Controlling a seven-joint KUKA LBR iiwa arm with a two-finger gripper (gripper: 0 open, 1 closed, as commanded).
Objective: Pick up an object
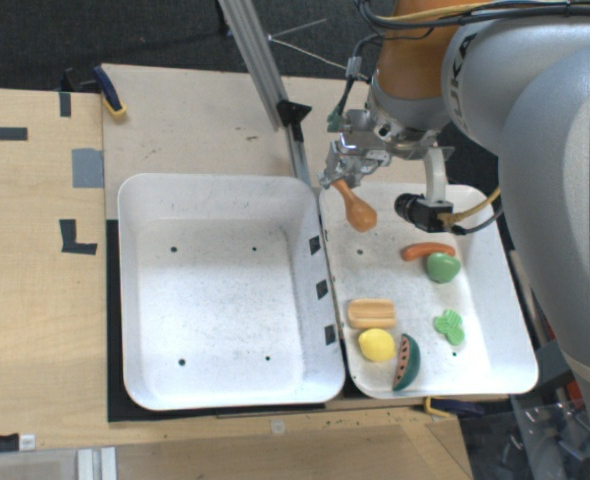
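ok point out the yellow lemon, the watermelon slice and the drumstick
yellow lemon [376, 345]: camera view, middle of its body
watermelon slice [405, 363]: camera view, red flesh
drumstick [358, 212]: camera view, its fat end

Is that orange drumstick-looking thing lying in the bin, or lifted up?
Lifted, it seems: the orange drumstick-shaped toy hangs tilted, its thin end up at the gripper, over the right bin. Whether it clears the floor, cannot tell.

Two shallow white plastic bins [225, 388] side by side on the bench [35, 298], small toy foods [375, 345] gathered in the right bin, near its front.
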